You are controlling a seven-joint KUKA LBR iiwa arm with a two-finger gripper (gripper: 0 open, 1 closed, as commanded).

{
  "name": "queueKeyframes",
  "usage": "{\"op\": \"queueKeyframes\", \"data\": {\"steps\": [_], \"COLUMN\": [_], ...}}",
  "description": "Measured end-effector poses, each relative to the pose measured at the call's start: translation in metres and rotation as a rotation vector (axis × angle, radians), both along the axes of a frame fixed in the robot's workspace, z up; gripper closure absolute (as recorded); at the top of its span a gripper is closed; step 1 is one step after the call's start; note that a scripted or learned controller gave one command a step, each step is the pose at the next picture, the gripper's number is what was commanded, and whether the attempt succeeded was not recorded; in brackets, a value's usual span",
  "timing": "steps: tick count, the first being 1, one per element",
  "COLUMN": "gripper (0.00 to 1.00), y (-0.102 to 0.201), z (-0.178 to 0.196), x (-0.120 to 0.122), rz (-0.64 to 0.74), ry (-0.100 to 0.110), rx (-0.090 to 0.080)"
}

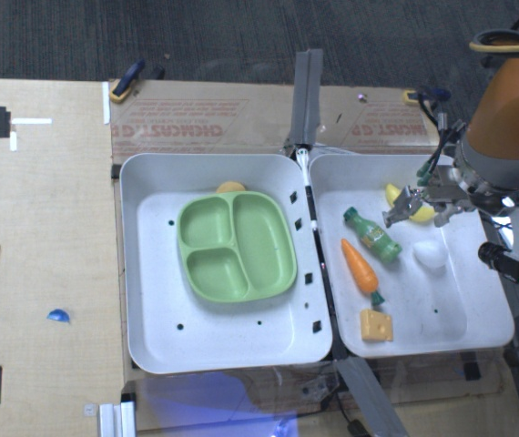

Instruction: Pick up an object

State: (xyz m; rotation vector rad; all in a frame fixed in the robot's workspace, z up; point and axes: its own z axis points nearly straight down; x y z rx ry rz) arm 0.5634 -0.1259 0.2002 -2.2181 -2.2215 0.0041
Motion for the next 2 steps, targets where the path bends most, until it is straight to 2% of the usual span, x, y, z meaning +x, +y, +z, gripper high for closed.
{"op": "queueKeyframes", "data": {"steps": [1, 2], "gripper": [0.0, 1.0], "y": [0.027, 0.024], "z": [-0.109, -0.098], "x": [0.01, 0.011], "rz": [0.257, 0.25], "ry": [-0.003, -0.006], "rx": [0.0, -0.001]}}
